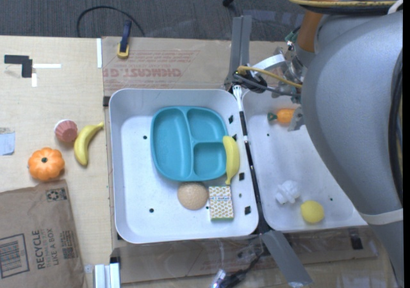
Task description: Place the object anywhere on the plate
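Cardboard-topped surface (38, 95), dark carpet beyond, two white bins side by side.

Likely task object: small orange object (284, 116), in the right bin (333, 207) near its far left corner, close under the wrist end of the arm (359, 107). Contact with the bin floor or not: cannot tell. State of jaws: cannot tell, hidden among cables and wrist hardware. No grasp claimed.

Plate (182, 139): teal, three compartments, in the left bin (128, 171), toward its far side. All three compartments bare. Yellow banana (231, 159) lying along the plate's right rim, touching it, more on the edge than in a compartment.

Just beside the plate's near edge: tan ball (192, 196) and patterned box (221, 203), touching each other, both off the plate.

Elsewhere in the right bin, well apart from the orange object: white crumpled item (287, 192) and yellow ball (312, 211), near the front.

Outside the bins, on the left: second banana (86, 143), pink item (65, 130), small pumpkin (46, 164).

Progress, judged: early. Orange object a full bin away from the plate, divider between. Left to do: confirm a secure hold, lift, carry over the divider, release over any compartment.
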Controlling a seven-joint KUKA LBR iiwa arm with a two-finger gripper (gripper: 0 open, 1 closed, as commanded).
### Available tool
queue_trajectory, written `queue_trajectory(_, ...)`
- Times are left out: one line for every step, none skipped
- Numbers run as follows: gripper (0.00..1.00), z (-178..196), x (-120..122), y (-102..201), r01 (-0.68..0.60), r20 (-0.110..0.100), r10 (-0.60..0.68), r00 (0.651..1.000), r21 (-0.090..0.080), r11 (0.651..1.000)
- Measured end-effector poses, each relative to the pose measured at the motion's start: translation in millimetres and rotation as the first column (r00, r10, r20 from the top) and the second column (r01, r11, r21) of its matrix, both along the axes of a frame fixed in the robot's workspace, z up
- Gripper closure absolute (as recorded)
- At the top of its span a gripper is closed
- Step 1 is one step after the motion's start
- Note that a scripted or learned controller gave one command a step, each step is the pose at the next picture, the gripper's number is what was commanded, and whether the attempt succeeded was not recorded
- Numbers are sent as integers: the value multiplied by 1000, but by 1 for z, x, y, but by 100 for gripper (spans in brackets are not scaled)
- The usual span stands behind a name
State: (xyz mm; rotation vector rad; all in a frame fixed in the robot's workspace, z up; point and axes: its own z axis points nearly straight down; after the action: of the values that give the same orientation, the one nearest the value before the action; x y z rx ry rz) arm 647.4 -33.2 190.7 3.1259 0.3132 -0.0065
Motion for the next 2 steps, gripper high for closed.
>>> queue_trajectory(0,0,0,23,0,1,0,1000,1,1000)
queue_trajectory(0,0,6,3,2,1,-2,1000,0,1000)
